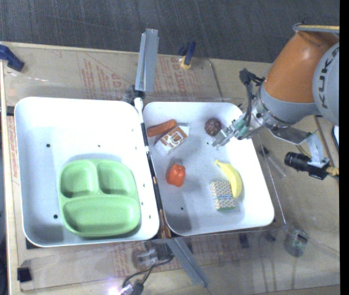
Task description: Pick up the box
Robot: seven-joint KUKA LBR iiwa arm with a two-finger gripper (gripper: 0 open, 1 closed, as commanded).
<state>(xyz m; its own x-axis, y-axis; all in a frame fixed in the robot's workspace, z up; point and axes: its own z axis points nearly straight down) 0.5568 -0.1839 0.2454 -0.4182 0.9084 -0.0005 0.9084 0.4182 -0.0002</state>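
A small white and brown box point(172, 139) lies in the right bin point(257, 211), near its back left, touching a reddish sausage point(161, 128). A second box-like item with a blue-yellow pattern point(223, 195) sits near the bin's front right, beside a banana point(231, 177). My gripper point(227, 134) hangs over the back right part of the right bin, just right of a dark brown round item point(212, 126). It is well to the right of the white and brown box, and nothing shows in its grasp.
A red tomato-like item point(176, 174) lies mid-bin. The left bin point(33, 134) holds a green divided tray point(99, 196). A metal bar point(145, 60) and clamps stand behind the bins. The grey and orange arm point(297, 72) reaches in from the right.
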